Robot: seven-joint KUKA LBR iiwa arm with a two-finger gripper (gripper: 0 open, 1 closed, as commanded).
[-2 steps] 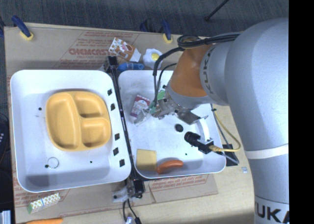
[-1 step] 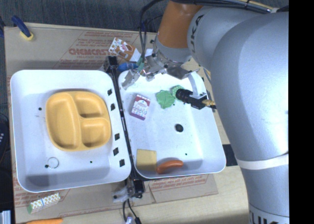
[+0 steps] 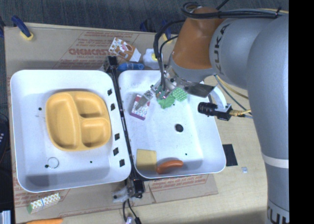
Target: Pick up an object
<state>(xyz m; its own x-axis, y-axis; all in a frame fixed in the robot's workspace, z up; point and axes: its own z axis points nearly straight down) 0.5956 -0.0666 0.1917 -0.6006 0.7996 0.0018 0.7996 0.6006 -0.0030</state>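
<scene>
My gripper (image 3: 166, 89) hangs over the back of the right bin (image 3: 206, 135), below the orange band of the wrist. A green studded block (image 3: 171, 98) lies right under it, partly covered by the gripper. Just to the left of it rests a small purple and grey packet (image 3: 140, 106). At the bin's front edge lie a tan sponge block (image 3: 146, 159) and an orange sausage-shaped thing (image 3: 170, 165). The arm's body hides the bin's back right corner.
A yellow divided tray (image 3: 78, 118) sits in the left bin (image 3: 24, 135). A black round spot (image 3: 179, 128) marks the right bin's floor. Small packets (image 3: 120, 48) and a blue item (image 3: 130, 65) lie on the cardboard behind the bins. A black camera unit (image 3: 212, 110) sticks out beside the arm.
</scene>
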